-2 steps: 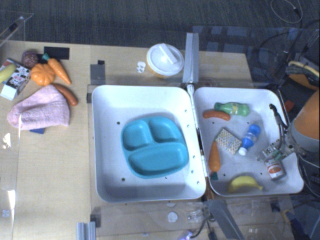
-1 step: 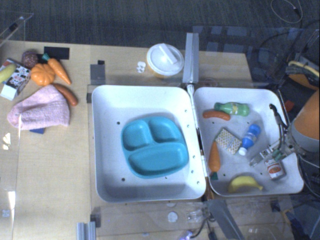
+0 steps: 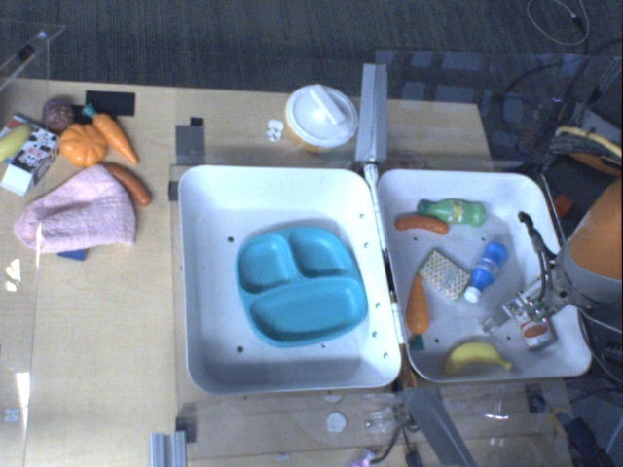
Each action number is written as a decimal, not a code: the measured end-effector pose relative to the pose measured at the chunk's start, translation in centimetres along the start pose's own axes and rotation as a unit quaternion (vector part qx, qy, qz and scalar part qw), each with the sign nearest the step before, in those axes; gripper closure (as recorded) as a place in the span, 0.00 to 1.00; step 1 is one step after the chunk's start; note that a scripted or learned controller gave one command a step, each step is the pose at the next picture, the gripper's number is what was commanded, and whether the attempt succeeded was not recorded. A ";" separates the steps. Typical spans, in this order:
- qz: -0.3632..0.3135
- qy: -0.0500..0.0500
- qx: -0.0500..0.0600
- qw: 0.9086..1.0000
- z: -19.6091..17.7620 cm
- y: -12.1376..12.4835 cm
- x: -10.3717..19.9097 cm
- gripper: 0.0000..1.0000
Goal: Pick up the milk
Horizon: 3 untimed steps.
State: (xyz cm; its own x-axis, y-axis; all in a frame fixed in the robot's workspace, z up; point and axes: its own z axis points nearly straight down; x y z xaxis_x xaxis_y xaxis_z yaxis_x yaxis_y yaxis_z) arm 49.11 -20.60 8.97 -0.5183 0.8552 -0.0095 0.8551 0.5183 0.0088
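The milk (image 3: 485,269) is a small blue-and-white bottle lying tilted in the middle of the right bin (image 3: 558,358). My gripper (image 3: 524,311) is low in that bin's near right part, a short way right of and below the milk and apart from it. A small red-and-white can (image 3: 536,335) lies right beside the gripper on its near side. The grey arm with its orange band (image 3: 596,246) reaches in from the right edge.
Also in the right bin are a green bottle (image 3: 453,211), a sausage (image 3: 421,225), a speckled sponge (image 3: 446,273), a carrot (image 3: 418,305) and a banana (image 3: 476,358). The left bin (image 3: 209,261) holds a blue divided plate (image 3: 302,285). A white lidded cup (image 3: 321,117) and toy food (image 3: 92,144) sit on the bench.
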 end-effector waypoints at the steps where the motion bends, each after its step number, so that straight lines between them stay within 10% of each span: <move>1: -0.002 -0.005 -0.004 1.000 -1.4 0.3 -0.2 1.00; 2: -0.001 -0.005 -0.004 1.000 -1.4 0.3 -0.2 0.00; 3: -0.031 0.000 0.000 1.000 0.0 0.0 0.0 0.00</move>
